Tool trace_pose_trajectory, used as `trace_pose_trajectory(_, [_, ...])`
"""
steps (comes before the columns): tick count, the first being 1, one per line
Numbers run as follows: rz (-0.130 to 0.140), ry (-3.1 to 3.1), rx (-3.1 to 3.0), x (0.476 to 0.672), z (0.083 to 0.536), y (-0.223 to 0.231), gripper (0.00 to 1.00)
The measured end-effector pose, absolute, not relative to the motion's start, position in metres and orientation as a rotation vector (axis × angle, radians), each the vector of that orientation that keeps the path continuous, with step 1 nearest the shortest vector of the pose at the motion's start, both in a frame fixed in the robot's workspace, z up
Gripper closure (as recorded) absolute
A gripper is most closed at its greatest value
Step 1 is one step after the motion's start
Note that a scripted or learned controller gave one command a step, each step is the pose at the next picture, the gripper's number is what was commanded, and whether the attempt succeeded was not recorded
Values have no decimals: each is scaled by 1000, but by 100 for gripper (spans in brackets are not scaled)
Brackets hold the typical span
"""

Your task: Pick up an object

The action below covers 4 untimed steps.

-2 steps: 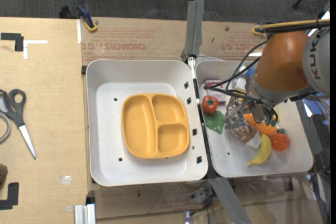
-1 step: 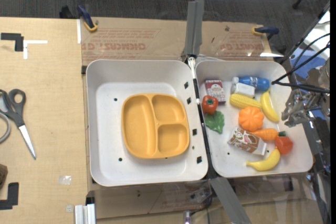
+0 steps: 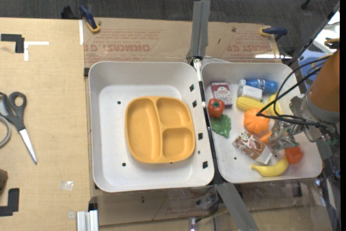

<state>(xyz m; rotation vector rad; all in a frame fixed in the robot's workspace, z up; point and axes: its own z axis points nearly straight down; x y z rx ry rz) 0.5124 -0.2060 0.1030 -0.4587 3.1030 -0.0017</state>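
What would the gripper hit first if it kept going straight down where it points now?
Probably the brown snack packet, or the bin floor beside it. The gripper hangs over the right bin, between the orange and the banana; depth is unclear.

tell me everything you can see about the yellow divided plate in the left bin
The yellow divided plastic plate is a rounded square with three compartments: one long one down its left side and two smaller ones stacked on its right. It looks smooth, matte and clean, with nothing in any compartment. It lies flat and right side up, about mid-floor of the left shallow white bin, touching only the bin's floor, apart from its walls.
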Motion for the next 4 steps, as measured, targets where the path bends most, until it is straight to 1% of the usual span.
trace_pose_trajectory(1, [1, 3136, -150, 498, 92, -160, 100])
trace_pose_trajectory(2, [-1, 3132, 193, 492, 183, -137, 100])
trace_pose_trajectory(3, [-1, 3132, 193, 492, 183, -137, 0])
trace_pose_trajectory(4, [1, 3134, 220, 497, 92, -99, 0])
